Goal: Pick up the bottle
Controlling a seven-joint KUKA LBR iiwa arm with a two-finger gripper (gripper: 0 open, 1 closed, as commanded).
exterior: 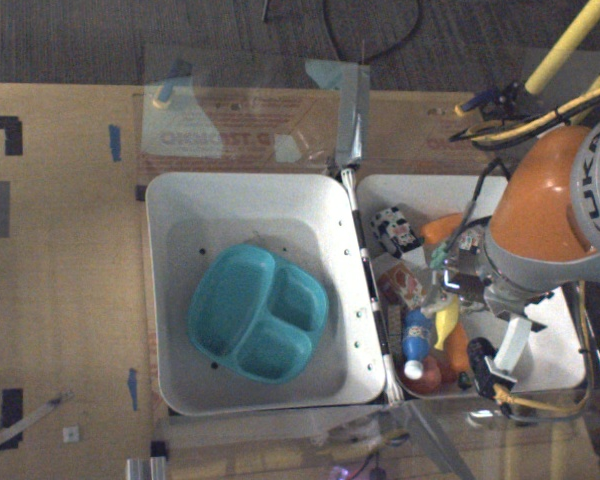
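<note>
The grey arm with the orange band is extended over the right white bin. The gripper is positioned above the blue, white-capped plastic bottle lying in that bin; its grip state cannot be determined.

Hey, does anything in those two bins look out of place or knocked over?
Mostly tidy. The blue bottle lies on its side in the right bin, white cap toward the near edge, crowded among small items near the divider. The teal divided plate sits askew in the left bin. No spill or damage is visible.
</note>
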